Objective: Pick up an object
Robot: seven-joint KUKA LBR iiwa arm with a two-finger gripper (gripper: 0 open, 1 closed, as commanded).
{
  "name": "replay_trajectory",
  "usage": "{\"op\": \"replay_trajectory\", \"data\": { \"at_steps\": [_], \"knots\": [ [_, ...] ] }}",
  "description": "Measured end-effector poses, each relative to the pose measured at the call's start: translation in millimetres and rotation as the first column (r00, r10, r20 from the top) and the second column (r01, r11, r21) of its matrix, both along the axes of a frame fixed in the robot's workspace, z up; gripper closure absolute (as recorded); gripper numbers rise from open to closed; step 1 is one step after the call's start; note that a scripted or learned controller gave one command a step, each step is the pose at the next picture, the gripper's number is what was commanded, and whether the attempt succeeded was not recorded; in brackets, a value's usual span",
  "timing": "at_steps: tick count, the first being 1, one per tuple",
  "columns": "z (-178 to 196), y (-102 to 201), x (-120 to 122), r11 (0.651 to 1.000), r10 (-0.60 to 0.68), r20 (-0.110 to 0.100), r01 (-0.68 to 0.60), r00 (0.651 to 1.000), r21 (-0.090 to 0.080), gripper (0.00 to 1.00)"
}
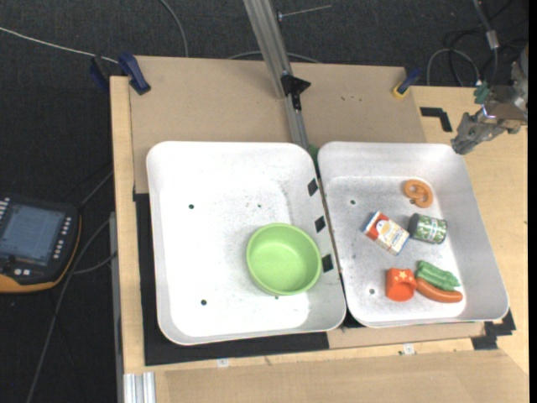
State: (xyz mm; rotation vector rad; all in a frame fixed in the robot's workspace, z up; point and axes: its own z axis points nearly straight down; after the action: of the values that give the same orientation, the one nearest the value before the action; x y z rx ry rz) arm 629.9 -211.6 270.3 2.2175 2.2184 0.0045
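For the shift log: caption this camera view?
Gripper beside right bin, clear of its toys; green bowl in left bin.

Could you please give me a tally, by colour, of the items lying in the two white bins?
Green: 3, the bowl, the can, the green vegetable
Orange: 3, the pretzel, the orange-red toy, the carrot-like piece
Red and white: 1, the small carton
Total: 7
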Motion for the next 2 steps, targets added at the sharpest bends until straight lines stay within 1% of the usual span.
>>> {"op": "replay_trajectory", "data": {
  "at_steps": [1,2],
  "knots": [
    [-5.4,60.8,-7.5,1.0,0.004,-0.004,-0.004,1.0,0.002,1.0],
    [-12.2,108.9,-29.3,1.0,0.003,-0.005,-0.003,1.0,0.002,1.0]
  ]
}}
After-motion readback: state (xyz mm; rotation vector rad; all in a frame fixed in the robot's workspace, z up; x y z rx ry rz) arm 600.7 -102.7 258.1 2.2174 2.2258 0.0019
